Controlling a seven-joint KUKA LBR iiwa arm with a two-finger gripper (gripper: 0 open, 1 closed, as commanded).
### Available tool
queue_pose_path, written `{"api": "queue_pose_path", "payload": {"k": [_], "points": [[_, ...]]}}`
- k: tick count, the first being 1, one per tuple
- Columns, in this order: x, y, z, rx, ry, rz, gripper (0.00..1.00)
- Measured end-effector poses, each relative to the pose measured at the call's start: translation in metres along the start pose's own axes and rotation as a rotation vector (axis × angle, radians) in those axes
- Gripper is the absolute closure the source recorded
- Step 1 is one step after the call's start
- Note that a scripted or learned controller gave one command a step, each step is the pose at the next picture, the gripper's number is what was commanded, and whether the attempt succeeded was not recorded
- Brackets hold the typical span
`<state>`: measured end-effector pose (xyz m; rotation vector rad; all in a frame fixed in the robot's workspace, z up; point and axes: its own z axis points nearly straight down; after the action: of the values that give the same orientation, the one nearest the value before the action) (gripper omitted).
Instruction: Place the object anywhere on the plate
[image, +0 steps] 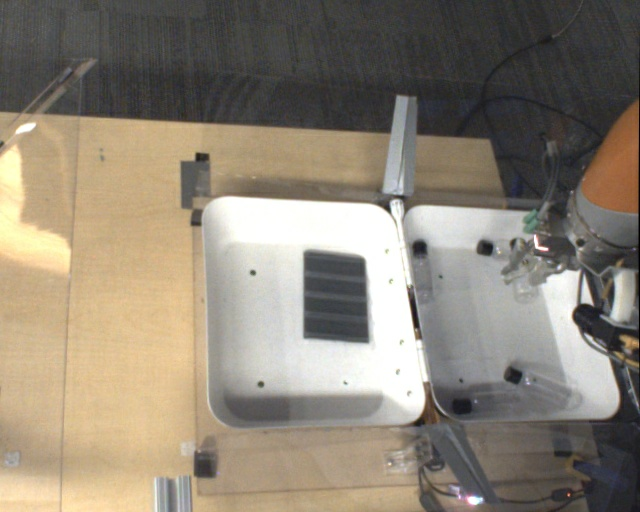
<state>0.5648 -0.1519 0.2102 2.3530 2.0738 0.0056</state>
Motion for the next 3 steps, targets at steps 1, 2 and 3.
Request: {"api": "queue_pose_path", "payload": {"k": [1,2,3], "points": [[0.085,0.046,0.022,0.004,-0.001,0.886,1.0],[0.176,0.058,-0.011,0.003,0.0,0.977,1.0],[0.243,0.055,0.026,0.006,0.0,0.974,1.0]]}}
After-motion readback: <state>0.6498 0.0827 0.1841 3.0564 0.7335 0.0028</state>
